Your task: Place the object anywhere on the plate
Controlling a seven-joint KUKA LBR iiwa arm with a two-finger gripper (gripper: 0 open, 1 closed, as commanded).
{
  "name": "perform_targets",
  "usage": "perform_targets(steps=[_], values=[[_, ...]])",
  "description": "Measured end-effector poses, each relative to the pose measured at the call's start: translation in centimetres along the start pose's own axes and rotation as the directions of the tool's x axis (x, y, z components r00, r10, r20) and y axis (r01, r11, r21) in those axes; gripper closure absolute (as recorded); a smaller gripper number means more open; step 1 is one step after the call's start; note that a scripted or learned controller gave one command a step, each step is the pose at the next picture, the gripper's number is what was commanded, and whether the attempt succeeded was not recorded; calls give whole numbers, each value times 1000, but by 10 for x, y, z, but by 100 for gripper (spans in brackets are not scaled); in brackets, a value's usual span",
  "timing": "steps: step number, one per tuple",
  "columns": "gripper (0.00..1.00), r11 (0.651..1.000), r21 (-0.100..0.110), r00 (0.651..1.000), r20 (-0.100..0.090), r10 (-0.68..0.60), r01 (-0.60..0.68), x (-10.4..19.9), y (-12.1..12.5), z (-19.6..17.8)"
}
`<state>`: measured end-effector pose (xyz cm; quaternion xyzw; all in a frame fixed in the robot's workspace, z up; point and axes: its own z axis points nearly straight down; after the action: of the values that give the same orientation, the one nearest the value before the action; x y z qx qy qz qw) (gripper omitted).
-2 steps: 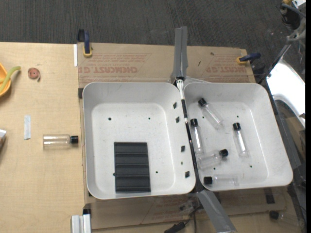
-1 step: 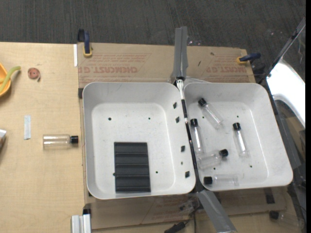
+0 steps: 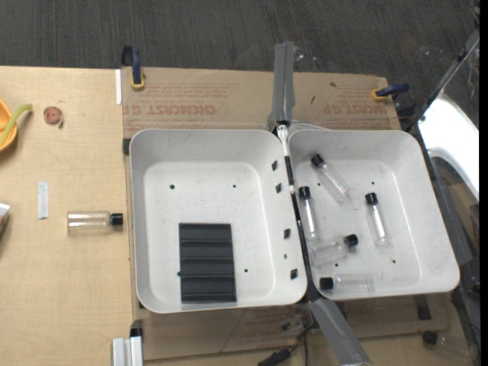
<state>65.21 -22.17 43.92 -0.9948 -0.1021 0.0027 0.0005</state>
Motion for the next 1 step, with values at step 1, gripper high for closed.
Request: perform_targets(steps=[1], values=[[0,1000,1,1000,0,5,-5,-76,-15,0]])
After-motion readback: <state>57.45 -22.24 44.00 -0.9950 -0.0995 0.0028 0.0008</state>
